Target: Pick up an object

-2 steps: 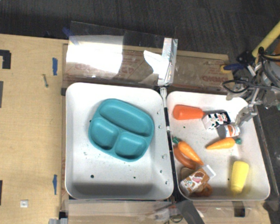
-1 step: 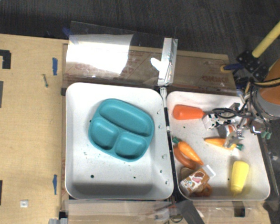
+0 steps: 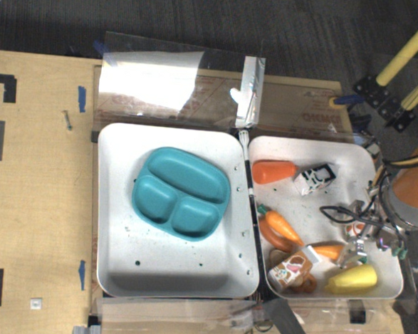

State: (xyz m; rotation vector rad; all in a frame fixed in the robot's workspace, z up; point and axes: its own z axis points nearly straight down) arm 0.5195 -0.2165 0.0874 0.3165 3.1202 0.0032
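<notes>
Faint reddish lettering runs across the brown cardboard panel [image 3: 309, 105] behind the right bin, too washed out to read. The small carton [image 3: 292, 270] in the right bin [image 3: 353, 153] carries a printed label with a picture, its words too small to make out.

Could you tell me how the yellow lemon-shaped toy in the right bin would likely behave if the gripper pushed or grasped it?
The yellow toy looks rounded and glossy, so it would probably roll or slip aside. It likely weighs little.
</notes>
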